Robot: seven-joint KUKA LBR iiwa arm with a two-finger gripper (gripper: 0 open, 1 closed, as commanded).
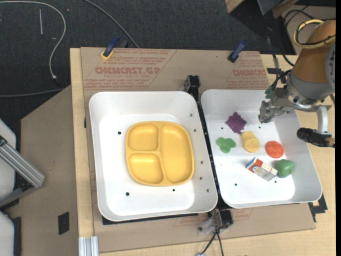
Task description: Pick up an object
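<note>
The table (160, 63) carries two shallow white bins side by side. The left bin (106, 111) holds a yellow divided plate (160, 153) lying flat near its centre, three compartments facing up. The right bin (303, 191) holds the loose objects: a purple piece (235, 122) towards the bin's far edge, a green clover-shaped piece (225, 144) near its left wall, a yellow block (250, 141) just beside the clover on its right, an orange-red round piece (274, 149) towards the right wall, a green rounded piece (285, 167) nearer the front right corner, and a small red-and-white carton (262, 168) touching or just beside that green piece. The arm enters from the right, and the hand (268, 112) hangs over the far right part of the right bin, near the purple piece but apart from it. The hand appears dark and small at this slant, so whether it is apart or together cannot be told. No object is seen in it; all six pieces lie on the bin floor.
</note>
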